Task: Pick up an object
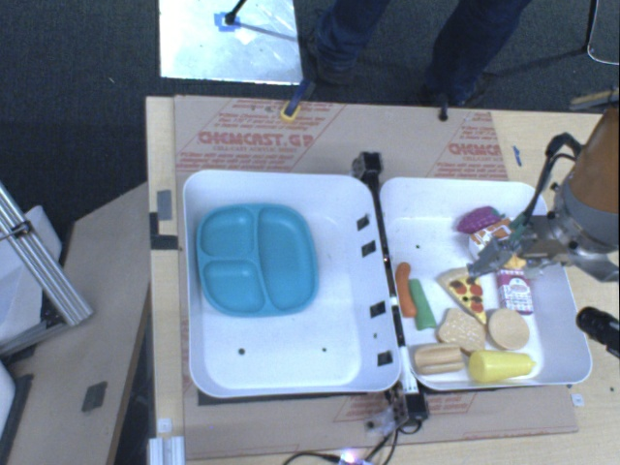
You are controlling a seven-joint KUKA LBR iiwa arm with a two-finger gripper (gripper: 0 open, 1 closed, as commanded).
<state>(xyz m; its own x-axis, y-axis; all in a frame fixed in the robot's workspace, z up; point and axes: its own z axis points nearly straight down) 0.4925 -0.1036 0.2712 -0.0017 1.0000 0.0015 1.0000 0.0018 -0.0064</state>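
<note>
One orange carrot (pixel 404 289) lies lengthwise up the right bin (pixel 562 303); end effector (pixel 499 252) grip state unclear

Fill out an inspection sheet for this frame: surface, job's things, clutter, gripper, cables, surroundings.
Surface: bench topped with printed cardboard, bearing a left bin and a right bin side by side.
Job's things: right bin holds toy food: pizza slice, carrot, green stick, cracker, round cookie, hot dog bun, yellow piece, purple piece, labelled packet.
Clutter: blue divided plate in the left bin.
Gripper: gripper low over the right bin near the pizza slice; finger state unclear.
Cables: wires at the bench's front edge.
Surroundings: person's legs behind the bench.
</note>
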